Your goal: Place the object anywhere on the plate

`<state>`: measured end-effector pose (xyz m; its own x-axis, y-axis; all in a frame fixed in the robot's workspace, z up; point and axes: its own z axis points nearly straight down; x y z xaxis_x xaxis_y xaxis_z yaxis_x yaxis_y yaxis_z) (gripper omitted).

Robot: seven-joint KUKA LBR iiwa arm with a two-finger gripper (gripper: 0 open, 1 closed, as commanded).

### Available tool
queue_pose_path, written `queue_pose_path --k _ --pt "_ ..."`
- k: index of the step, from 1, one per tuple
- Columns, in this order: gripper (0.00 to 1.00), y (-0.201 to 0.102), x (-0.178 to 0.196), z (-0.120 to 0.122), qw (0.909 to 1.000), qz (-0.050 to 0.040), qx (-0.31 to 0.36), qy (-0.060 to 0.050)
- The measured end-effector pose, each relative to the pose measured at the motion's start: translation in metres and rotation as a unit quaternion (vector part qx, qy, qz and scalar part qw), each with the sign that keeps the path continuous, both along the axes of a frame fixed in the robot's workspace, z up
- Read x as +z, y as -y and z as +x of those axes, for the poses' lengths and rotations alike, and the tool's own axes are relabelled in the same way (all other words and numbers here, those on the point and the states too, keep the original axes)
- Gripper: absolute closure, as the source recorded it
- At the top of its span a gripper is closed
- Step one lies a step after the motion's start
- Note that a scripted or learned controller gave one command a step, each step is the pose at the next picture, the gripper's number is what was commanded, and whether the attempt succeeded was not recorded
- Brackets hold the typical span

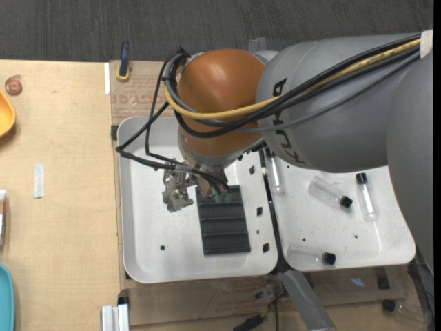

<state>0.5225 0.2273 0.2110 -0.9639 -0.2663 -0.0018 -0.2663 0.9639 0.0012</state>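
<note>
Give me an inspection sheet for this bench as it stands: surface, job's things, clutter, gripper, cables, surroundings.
Surface: wooden bench bearing the left bin and right bin, side by side.
Job's things: clear tubes with black caps lying apart in the right bin; which is the object cannot be told.
Clutter: loose black cap in the right bin; white strip and reddish disc on the bench.
Gripper: gripper low over the left bin; no object visibly held.
Cables: yellow and black cables looped around the orange band.
Surroundings: dark carpet; blue clamp at the bench's far edge.
</note>
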Motion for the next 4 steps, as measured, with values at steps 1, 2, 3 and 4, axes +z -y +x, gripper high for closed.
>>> queue_pose_path --k 1,2,3,4 --pt "1.0 -0.001 -0.078 -0.019 1.0 -0.0005 0.004 -0.001" --pt "1.0 -0.001 -0.015 0.026 0.992 0.0 0.126 0.001" --pt "1.0 -0.001 -0.074 -0.024 0.9979 -0.0007 0.064 -0.001" --pt "1.0 0.013 0.079 0.03 0.9928 -0.0008 0.12 0.0"
